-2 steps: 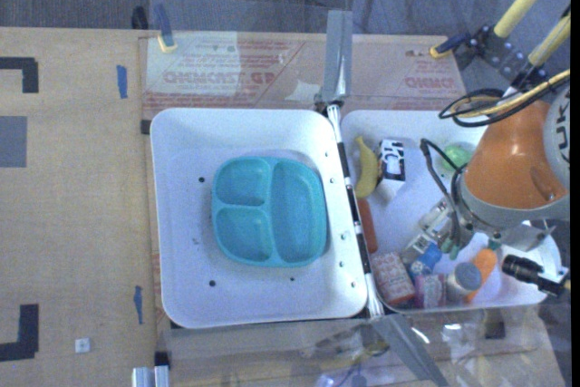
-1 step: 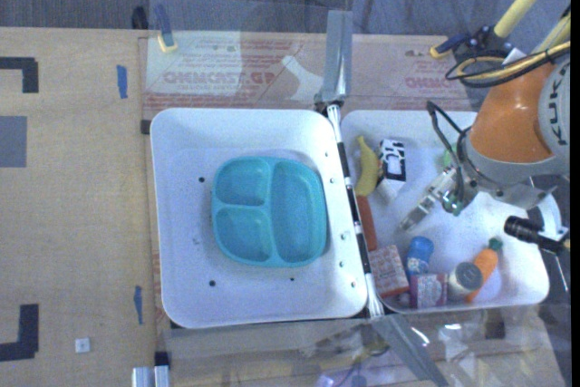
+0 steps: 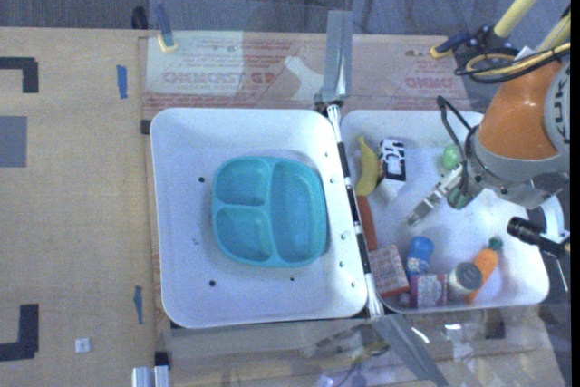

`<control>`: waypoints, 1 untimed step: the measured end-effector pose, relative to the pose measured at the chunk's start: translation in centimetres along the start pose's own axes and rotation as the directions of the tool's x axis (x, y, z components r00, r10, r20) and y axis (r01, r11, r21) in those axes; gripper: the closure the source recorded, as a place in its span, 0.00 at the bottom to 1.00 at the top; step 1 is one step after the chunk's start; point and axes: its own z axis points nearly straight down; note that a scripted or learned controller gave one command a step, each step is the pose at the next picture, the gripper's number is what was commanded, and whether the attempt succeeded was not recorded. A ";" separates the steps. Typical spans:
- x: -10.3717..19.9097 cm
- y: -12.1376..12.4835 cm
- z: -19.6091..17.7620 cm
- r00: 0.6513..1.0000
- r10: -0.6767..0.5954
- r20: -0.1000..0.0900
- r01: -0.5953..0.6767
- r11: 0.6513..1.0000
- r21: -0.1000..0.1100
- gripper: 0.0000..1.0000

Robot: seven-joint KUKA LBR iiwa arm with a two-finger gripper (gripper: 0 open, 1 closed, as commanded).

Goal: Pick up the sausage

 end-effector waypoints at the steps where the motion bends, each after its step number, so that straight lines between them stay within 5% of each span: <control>1: 0.2 -2.8 0.0 0.998 -0.059 0.000 0.059 0.998 0.002 0.00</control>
